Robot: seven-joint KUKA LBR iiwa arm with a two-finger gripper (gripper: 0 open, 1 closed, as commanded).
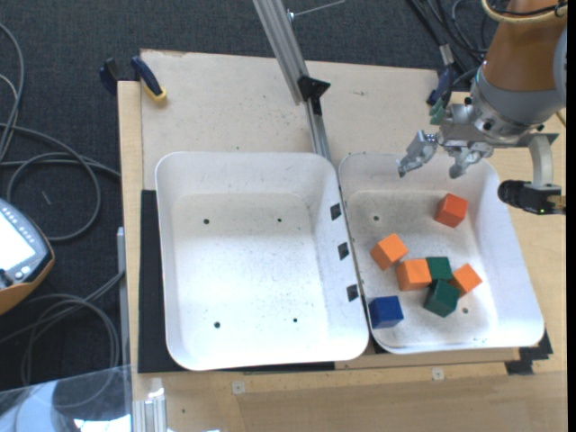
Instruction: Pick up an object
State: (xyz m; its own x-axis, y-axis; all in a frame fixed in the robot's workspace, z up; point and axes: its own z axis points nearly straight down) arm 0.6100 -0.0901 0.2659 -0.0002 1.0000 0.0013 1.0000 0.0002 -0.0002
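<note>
- A blue-and-yellow clamp grips the far left corner of the bench board, well apart from both bins.
- The left bin lies bare white inside, with open floor out to every rim.
- A slanted metal pole comes down to the board just behind the seam where the two bins meet.
- The right bin holds all the blocks, gathered toward its near half; its far left part is open floor.
- A blue block sits close to the near left rim of that bin.
- An orange block lies just beyond it, with a second orange block beside it, touching a green block.
- A darker green block sits at the near side of the cluster, with a small orange block against its right.
- One orange block stands alone toward the far right wall, with free space all round it.
- The gripper hangs over the far rim of the right bin, fingers spread apart and gripping nothing, above and behind the lone orange block.
- The grey arm with its orange band enters from the far right.
</note>
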